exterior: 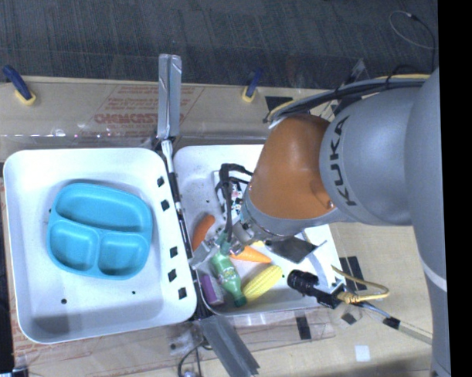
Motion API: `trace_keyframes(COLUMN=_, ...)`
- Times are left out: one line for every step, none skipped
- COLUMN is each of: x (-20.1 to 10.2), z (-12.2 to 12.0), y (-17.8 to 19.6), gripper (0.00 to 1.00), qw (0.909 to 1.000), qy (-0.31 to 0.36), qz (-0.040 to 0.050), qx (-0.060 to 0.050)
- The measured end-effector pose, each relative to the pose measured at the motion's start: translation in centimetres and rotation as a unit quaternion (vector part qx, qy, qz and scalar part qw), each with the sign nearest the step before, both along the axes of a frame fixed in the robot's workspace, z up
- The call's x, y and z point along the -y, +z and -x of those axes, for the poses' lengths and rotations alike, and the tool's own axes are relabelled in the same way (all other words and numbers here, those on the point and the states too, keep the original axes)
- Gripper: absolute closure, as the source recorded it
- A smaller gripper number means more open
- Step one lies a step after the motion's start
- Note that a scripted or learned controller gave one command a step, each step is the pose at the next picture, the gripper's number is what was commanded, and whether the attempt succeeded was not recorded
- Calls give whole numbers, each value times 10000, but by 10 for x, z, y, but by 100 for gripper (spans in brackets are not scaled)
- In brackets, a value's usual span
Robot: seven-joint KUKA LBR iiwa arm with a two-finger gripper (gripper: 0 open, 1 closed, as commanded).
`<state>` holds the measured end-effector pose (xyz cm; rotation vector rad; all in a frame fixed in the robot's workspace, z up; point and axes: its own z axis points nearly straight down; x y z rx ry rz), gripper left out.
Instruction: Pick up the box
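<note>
Jaws: can't tell how far apart they stand or whether anything is between them, since the two-finger gripper (232, 240) sits low in the right-hand shallow white bin (190, 164) w/ the wrist hiding most of it. Above it, the grey KUKA arm (378, 163) w/ its orange band (291, 170) covers much of that bin; black letters "KUKA" read clearly on the grey housing. Just beside the gripper tip lies a clutter of toy food: a green plastic bottle-shaped piece (227, 275), a yellow corn cob (262, 281) touching it on the right, an orange carrot-like piece (203, 228) to the upper left, another orange piece (254, 253) under the wrist, and a purple item (209, 288) at the bin's lower-left corner. A box can't be made out for certain among these; a dark grey flat piece (297, 247) shows below the wrist. Left-hand shallow white bin (21, 230) holds a blue three-compartment plastic tray (100, 229), well apart from the gripper. Red printing on the cardboard strip (125, 106) behind the bins is too faint to read.
</note>
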<state>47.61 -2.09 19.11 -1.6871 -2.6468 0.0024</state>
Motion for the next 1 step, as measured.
trace_keyframes(x=40, z=-70, y=0, gripper=0, qw=9999, qy=-110, qz=3, qx=3)
